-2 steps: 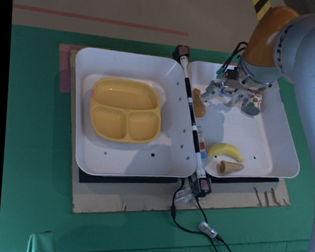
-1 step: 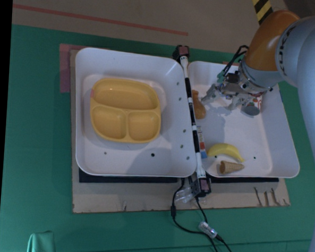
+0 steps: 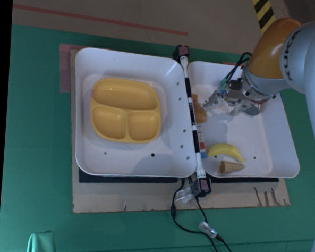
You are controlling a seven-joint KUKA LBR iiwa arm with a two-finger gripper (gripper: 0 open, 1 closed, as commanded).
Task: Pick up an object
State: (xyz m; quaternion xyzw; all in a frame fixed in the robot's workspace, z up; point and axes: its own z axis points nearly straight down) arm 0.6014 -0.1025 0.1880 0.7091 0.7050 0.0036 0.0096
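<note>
Jaws (image 3: pixel 229 103): hanging low over the upper middle of the right bin, under the grey wrist; from here I cannot tell how they stand, the metal parts blur together.
Held item: nothing visible between the jaws.
Arm (image 3: pixel 290 48): grey, with the orange band just above the wrist, coming in from the right and bending down into the right bin.
Wrist wiring (image 3: pixel 230 74): dark cables with green connectors running along the left side of the wrist.
Orange object (image 3: pixel 200 113): small, rounded, lying in the right bin against its left wall, just left of the jaws and apart from them; too blurred to name more closely.
Banana (image 3: pixel 225 150): yellow toy, lying flat in the lower part of the right bin, curved with its ends pointing down, well below the jaws.
Ice cream cone (image 3: pixel 231 167): tan, lying on its side just under the banana, near the bin's front wall, its tip pointing right.
Right bin (image 3: pixel 276 146): shallow, white, holding the 3 small items.
Left bin (image 3: pixel 128 166): shallow, white, side by side with the right one, touching along the middle seam.
Yellow plate (image 3: pixel 126 109): divided into 3 compartments, lying flat in the middle of the left bin.
Strip between bins (image 3: pixel 192 117): narrow, white with dark marks, running along the seam.
Cables (image 3: pixel 194 218): black, trailing from the strip's near end across the green cover.
Counter (image 3: pixel 34 142): green cover, with a brown cardboard sheet under both bins.
</note>
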